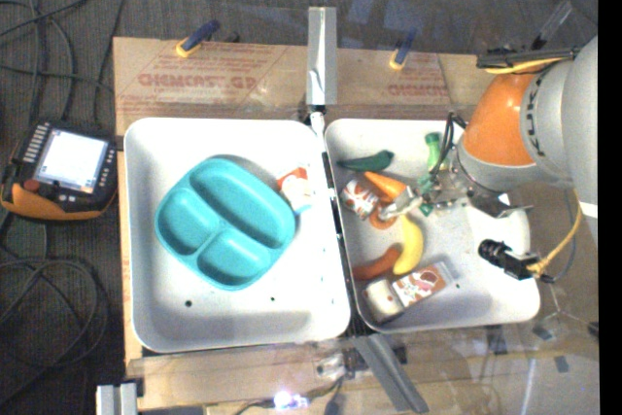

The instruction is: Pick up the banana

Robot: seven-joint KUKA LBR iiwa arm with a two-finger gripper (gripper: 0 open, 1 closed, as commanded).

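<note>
The tool (420, 201) hovers low in the right bin (505, 306); I cannot tell its state from this slant. The banana (411, 245) lies just below it, near the camera-side wall, an orange sausage-like piece (379, 262) touching its lower end. This looks like the approach step; next it likely needs to shift over the banana and descend

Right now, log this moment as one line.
gripper: above banana, no grasp seen | banana: right bin | left bin: teal tray
</note>
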